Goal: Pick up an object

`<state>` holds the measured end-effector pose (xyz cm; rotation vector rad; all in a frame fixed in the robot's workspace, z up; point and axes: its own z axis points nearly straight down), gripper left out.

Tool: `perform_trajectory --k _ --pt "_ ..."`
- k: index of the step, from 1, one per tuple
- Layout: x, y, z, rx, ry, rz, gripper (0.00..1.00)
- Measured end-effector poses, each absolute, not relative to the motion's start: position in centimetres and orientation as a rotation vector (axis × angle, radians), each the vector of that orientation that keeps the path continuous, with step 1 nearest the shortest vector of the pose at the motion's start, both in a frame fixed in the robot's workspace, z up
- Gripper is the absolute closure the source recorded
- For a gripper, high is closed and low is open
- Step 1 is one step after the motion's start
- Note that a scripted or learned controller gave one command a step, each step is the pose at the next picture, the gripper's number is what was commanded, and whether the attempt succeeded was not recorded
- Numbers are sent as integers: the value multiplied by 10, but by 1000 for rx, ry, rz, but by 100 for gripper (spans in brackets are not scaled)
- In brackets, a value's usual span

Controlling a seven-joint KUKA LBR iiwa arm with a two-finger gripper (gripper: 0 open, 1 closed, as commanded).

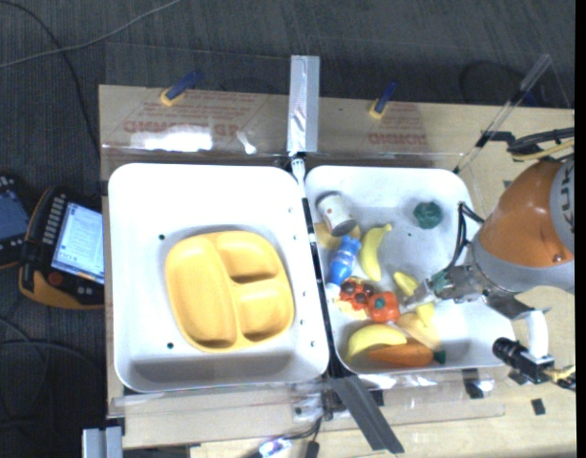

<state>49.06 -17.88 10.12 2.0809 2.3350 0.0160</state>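
Note:
The right bin (446,181) holds a jumble of small things. A silver-topped jar (333,210) lies at its back left, and a dark green round piece (428,215) sits at the back. A blue bottle (344,259) lies beside a yellow banana (371,251). A red and orange toy (369,301) rests in the middle. A second banana (374,336) and an orange carrot (404,356) lie at the front. My gripper (432,292) hangs low over the bin's right half, close to small yellow pieces (406,281). Nothing is visibly held.
The left bin (140,208) carries a yellow divided plate (231,287). A low ridge (312,256) separates the two bins. The arm's orange band (532,219) overhangs the right bin's right wall. A handheld device (69,248) lies off the bench at left.

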Motion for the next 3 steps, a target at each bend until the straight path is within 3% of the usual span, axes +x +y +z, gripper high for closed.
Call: perform_trajectory --k 1,2,3 --pt "521 -145 239 1992 2429 -2 100" --pt "521 -183 270 2158 2282 -4 100" --pt "578 -155 220 2150 2291 -6 100"
